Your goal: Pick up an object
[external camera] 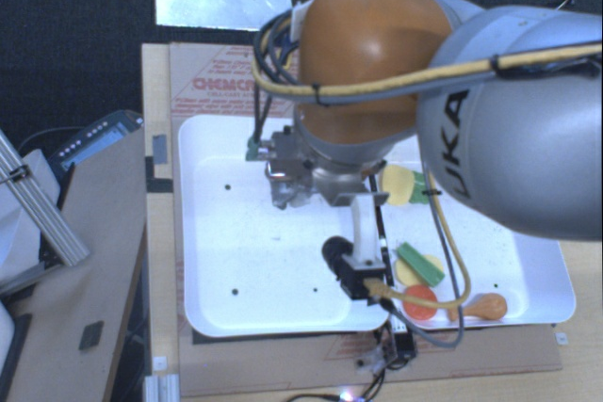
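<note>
In the camera view, the grey arm (509, 108) with its orange band (372, 52) is seen reaching in from the right over the white bin (245, 240). The tool (311, 176) is placed over the bin's middle, largely hidden under the wrist; whether it is apart or together cannot be told. The objects are gathered in the bin's right part, apart from the tool. A yellow piece (400, 185) is seen beside the wrist, and a green block (421, 264) is laid across a yellow shape (405, 274). A red disc (421, 301) is found just below these, with an orange piece (485, 306) by the near rim. The bin is carried by the surface (162, 297).
</note>
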